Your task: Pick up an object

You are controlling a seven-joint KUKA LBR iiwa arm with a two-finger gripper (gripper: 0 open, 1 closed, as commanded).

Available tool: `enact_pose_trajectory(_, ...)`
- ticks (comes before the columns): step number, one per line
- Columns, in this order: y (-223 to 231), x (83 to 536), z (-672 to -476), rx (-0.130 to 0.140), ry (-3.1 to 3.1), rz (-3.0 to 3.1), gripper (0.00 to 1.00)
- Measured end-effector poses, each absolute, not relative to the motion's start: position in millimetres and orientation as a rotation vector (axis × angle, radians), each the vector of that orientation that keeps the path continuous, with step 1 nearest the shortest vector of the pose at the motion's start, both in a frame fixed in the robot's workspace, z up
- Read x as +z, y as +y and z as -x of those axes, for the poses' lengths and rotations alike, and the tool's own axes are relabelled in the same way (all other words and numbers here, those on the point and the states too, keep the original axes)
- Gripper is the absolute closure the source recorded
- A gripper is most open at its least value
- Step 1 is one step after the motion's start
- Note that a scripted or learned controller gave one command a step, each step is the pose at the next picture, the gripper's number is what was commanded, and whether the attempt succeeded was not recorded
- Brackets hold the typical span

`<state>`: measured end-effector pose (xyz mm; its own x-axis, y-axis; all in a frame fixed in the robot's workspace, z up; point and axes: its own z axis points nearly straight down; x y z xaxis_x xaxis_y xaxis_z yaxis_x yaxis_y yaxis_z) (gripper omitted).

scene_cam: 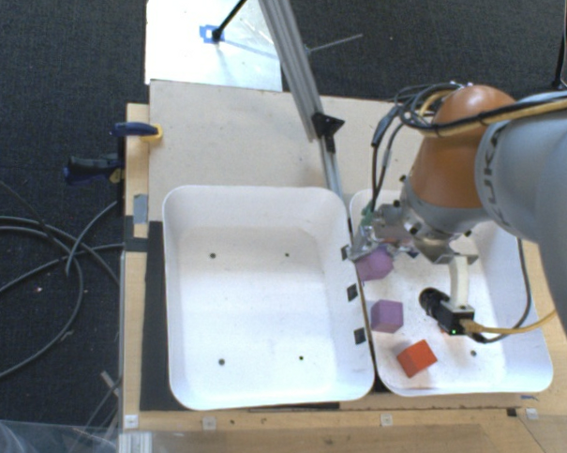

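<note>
Three small objects lie in the right bin (531, 368). A purple block (377, 265) sits by the bin's left wall, partly covered by my gripper (369, 248), which hangs right over its upper edge. A second purple cube (387, 315) rests a little nearer the front, and a red cube (416, 357) lies nearest the front. The grey arm with its orange band (455, 153) comes in from the right and hides the back of this bin.
The left bin (185, 217) stands beside the right one, sharing a raised middle wall. A slanted metal pole (304, 81) crosses the back of the bench. A black fitting with a yellow cable (444, 310) hangs off the wrist over the right bin.
</note>
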<state>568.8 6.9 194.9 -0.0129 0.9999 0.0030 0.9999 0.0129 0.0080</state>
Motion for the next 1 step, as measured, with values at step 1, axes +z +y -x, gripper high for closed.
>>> enact_pose_trajectory(1,82.1,274.2,-589.0,0.016,2.234,-2.203,1.00)
